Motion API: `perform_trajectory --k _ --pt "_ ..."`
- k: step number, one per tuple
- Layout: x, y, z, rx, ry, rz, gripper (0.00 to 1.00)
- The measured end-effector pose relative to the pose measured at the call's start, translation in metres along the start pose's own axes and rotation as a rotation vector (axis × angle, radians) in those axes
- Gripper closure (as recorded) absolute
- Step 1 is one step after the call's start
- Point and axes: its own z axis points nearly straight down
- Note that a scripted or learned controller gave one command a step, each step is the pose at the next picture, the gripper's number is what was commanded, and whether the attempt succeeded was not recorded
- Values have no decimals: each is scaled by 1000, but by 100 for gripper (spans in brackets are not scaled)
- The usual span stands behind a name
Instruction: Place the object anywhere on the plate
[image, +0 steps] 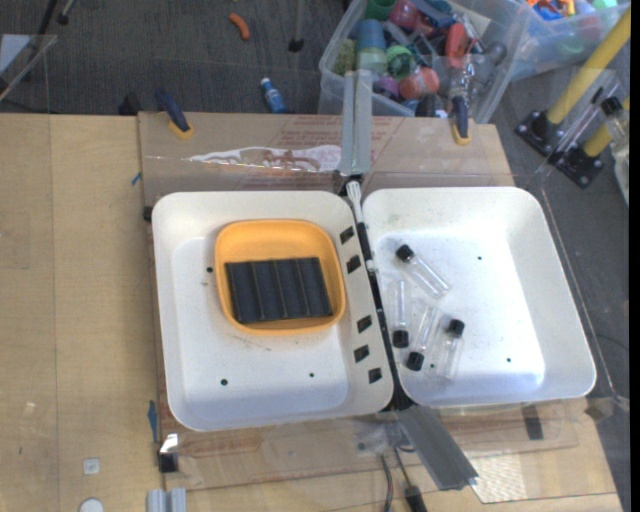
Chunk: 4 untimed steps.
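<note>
Currently the table (70, 300) carries two shallow white bins side by side. The left bin (190, 390) holds the orange plate (280, 238), which already bears a dark ribbed block (278, 290) across its middle, leaving mostly rim free. The right bin (520, 290) holds the task's things: several small clear vials with black caps (428, 318), lying loose on their sides near the divider, probably scattered so that any one can be picked singly. No vial lies on the plate yet, so the task looks unstarted. The pincer's state cannot be told from this view.
</note>
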Motion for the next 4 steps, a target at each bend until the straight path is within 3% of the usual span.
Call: perform_trajectory --k 1,2,3,4 --pt "-7 -1 0 -2 -1 -248 100" --pt "-6 0 0 -2 -3 -308 100" --pt "-6 0 0 -3 -3 -267 100" --pt "-10 -2 0 -2 1 -615 100"
